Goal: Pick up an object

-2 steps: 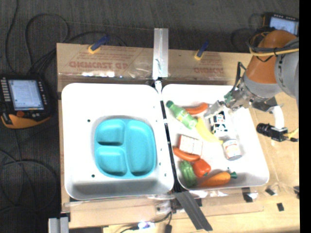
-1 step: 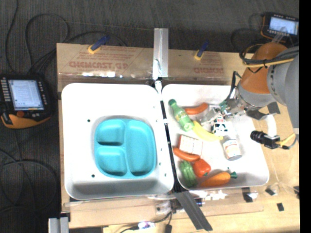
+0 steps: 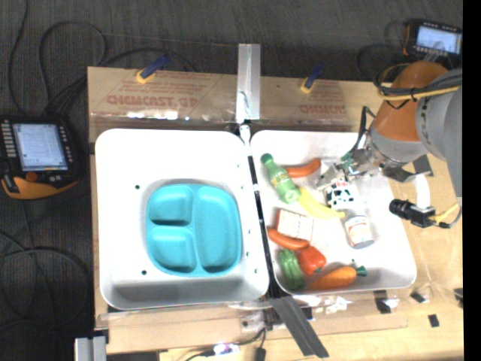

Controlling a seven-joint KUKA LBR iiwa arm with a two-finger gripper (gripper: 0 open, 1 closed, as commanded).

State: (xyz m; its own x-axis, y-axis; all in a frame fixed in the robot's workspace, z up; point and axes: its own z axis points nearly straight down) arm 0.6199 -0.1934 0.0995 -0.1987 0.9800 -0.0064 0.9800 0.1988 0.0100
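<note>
My gripper (image 3: 336, 174) reaches into the right bin (image 3: 391, 235) from the upper right, low over its back part. Just below it lies a small black-and-white spotted toy (image 3: 340, 197). An orange sausage (image 3: 303, 169) lies to the gripper's left, and a yellow banana (image 3: 317, 205) sits below and to the left of it. A green bottle (image 3: 279, 178) lies near the bin's left wall. A white jar with a red label (image 3: 359, 230) rests to the lower right of the spotted toy.
Toward the front of the right bin are a pale box (image 3: 292, 222), a red sausage (image 3: 288, 240), a green pepper (image 3: 291, 269), a red pepper (image 3: 313, 260) and a carrot (image 3: 334, 277). The left bin (image 3: 120, 171) holds a teal divided tray (image 3: 194, 228).
</note>
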